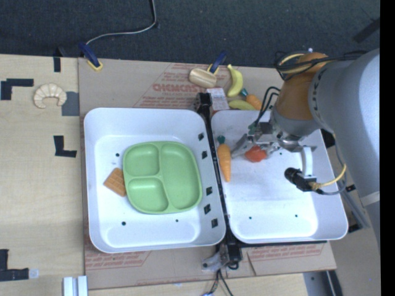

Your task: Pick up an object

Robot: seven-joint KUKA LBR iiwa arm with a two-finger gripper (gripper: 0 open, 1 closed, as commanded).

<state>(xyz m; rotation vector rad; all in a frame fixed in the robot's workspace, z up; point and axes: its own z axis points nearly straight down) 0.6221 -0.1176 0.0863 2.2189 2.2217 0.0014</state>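
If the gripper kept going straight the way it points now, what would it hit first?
The gripper points down into the right bin, so probably the red object just beneath it, or the floor beside it; height is unclear. The carrot lies further left.

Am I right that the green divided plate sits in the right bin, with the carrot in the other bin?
Not quite. The camera view shows the green divided plate in the left bin; the carrot lies in the other bin, the right bin.

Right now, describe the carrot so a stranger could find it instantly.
Look in the right bin, against its left wall. The carrot lies there lengthwise, long and orange. The small red object beside it, under the gripper, is rounder.
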